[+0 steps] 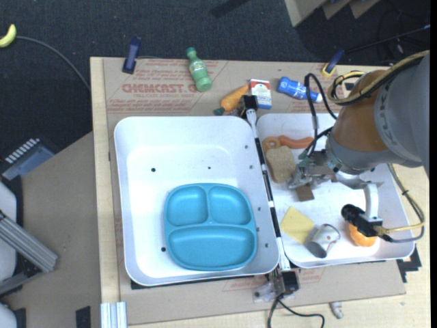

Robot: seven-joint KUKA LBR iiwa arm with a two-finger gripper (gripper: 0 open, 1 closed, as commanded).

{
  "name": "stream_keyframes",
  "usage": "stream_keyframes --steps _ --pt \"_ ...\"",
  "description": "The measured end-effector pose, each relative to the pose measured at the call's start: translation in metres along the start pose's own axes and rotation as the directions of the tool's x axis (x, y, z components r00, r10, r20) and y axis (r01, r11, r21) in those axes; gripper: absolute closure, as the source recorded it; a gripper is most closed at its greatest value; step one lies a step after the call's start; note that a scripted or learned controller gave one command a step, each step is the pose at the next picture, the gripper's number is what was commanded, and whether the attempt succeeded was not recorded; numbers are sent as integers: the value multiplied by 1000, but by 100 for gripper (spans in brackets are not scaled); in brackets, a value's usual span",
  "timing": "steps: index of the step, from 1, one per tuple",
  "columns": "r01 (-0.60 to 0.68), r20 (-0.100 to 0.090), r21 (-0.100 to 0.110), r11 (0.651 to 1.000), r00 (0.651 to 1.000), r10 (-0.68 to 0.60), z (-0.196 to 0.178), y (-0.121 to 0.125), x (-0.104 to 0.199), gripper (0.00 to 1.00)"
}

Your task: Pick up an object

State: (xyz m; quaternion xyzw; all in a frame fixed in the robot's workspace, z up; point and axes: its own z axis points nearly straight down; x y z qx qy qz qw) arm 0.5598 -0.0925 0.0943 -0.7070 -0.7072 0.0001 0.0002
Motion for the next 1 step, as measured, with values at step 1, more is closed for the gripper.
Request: stream_keyframes --steps 1 --pt "1 -1 -2 1000 1000 -1 -100 -8 72 100"
